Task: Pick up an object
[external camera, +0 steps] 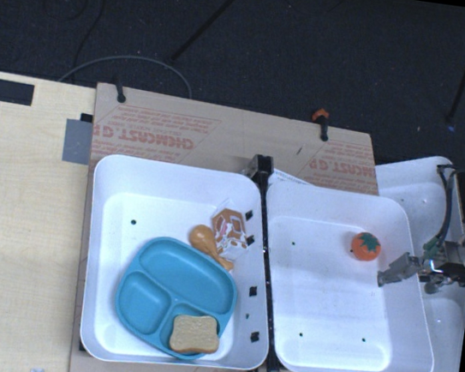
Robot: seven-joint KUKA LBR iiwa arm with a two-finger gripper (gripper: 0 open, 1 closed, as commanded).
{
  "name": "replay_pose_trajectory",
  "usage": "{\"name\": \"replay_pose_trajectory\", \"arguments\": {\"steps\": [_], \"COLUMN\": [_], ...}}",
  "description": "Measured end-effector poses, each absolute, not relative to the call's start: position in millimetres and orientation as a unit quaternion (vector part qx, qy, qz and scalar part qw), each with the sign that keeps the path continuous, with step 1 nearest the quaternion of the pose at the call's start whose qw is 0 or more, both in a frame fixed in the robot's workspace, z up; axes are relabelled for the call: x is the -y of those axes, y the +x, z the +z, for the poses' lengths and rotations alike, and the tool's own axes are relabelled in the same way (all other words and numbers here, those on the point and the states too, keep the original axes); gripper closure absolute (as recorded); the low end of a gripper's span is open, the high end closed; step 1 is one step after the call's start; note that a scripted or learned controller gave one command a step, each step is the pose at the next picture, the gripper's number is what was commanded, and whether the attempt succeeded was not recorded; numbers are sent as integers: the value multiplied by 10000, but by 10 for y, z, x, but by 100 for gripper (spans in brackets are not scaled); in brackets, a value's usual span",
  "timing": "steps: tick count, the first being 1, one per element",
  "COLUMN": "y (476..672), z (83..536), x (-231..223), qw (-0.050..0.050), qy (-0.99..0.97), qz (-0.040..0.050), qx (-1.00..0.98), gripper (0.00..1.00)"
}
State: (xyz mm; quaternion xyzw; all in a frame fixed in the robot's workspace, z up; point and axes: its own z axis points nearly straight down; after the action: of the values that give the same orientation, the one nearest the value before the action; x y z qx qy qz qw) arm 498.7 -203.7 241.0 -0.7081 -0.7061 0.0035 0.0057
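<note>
The end effector (400,271), its state unclear, is hovering at the right bin's (319,363) edge near a tomato (365,246); nothing is blocking it.

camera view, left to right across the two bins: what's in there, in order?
blue divided plate → pretzel packet → black divider between the bins → small orange tomato-like toy → tool at the right bin's right edge.

Both bins (342,208) looked smooth, glossy white plastic; the divided tray (157,286) was matt blue plastic; the worktop (11,217) pale wood.
</note>
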Motion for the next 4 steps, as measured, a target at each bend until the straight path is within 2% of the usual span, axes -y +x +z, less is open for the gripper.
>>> {"name": "replay_pose_trajectory", "arguments": {"steps": [1, 2, 4], "y": [5011, 5015, 5077], "z": [2467, 1828, 858], "x": [2036, 2054, 1961], "qw": [5, 40, 14], "qy": [-7072, -7071, -7077], "qz": [5, 17, 5], "qx": [7071, 7071, 7065], "gripper": [0, 0, 0]}}
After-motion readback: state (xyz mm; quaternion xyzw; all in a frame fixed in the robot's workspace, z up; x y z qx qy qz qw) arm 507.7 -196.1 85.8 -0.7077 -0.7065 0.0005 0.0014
